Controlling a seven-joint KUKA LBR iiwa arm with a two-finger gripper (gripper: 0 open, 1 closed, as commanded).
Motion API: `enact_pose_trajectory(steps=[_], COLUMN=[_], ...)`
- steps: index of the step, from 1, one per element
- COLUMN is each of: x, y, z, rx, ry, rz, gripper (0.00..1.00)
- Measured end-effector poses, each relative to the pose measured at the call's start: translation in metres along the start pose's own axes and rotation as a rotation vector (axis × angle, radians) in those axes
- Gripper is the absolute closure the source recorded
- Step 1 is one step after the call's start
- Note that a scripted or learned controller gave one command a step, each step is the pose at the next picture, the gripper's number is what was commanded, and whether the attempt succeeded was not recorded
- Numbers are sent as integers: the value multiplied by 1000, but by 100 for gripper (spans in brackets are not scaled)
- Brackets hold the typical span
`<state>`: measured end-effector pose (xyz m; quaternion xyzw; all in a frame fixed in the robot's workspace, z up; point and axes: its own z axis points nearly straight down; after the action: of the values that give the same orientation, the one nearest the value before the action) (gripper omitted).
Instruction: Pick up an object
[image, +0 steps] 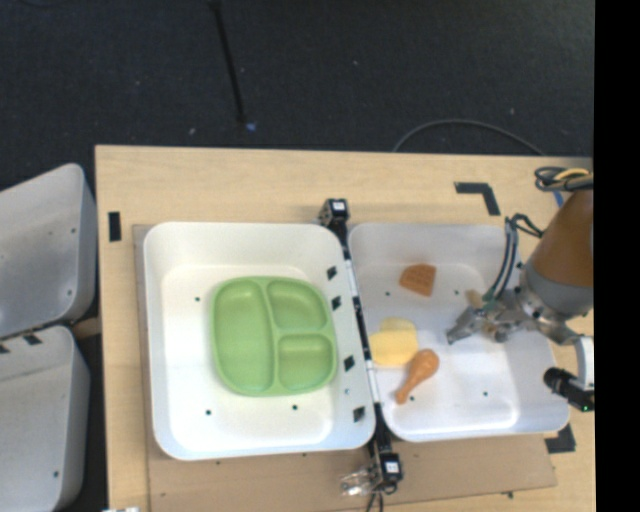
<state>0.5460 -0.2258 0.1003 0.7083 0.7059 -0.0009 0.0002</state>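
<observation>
Three toy foods lie in the right bin (500, 415): an orange-brown chunk (419, 279) near the back, a pale yellow block (393, 343) by the left wall, and a tan drumstick (417, 373) just in front of the block. My gripper (478, 332) hangs over the middle right of this bin, to the right of the yellow block and the drumstick and apart from both. Its fingers are spread open with nothing between them. The grey wrist with its orange band (565, 250) rises behind it.
The left bin (160, 300) holds a green divided plate (272, 335). A ridge with black clips (352, 330) separates the two bins. Cables run along the bench's back right corner (555, 178).
</observation>
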Motion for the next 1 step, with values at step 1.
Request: enact_pose_trajectory(steps=[1], x=[-1], y=[1], z=[-12], rx=[-4], ry=[-1], rz=[3], gripper=[100])
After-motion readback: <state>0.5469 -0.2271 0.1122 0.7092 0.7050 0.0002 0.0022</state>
